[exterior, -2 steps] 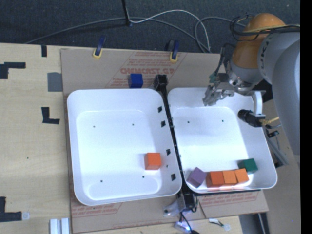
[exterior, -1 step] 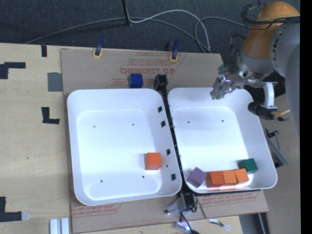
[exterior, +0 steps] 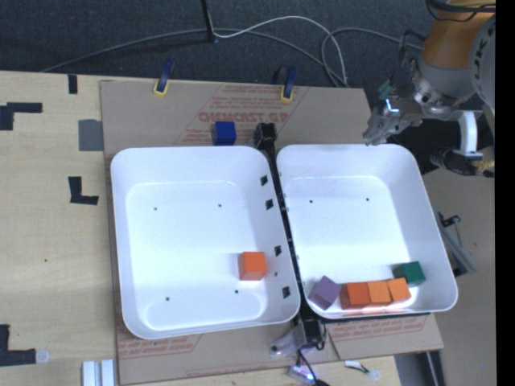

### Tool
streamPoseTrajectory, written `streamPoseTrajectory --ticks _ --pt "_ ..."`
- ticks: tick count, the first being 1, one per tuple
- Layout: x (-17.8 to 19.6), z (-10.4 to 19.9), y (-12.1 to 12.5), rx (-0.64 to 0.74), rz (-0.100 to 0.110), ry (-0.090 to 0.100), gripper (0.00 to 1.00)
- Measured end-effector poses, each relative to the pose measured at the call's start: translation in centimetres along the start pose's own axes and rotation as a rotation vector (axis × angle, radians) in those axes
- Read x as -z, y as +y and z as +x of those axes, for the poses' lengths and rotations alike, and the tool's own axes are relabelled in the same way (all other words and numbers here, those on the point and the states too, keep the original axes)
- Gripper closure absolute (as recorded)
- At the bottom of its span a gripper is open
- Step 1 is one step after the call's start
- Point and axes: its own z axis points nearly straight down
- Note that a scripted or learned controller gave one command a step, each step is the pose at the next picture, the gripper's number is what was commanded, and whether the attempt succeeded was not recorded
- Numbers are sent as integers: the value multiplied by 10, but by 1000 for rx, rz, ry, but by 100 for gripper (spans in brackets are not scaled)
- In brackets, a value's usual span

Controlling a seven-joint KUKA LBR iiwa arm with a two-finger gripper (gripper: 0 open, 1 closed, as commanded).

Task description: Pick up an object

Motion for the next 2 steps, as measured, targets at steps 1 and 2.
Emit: streamPoseTrajectory --ticks 1,2 --pt "35 0 1 0 2 1 100" --pt "33 45 -15 3 5 2 100"
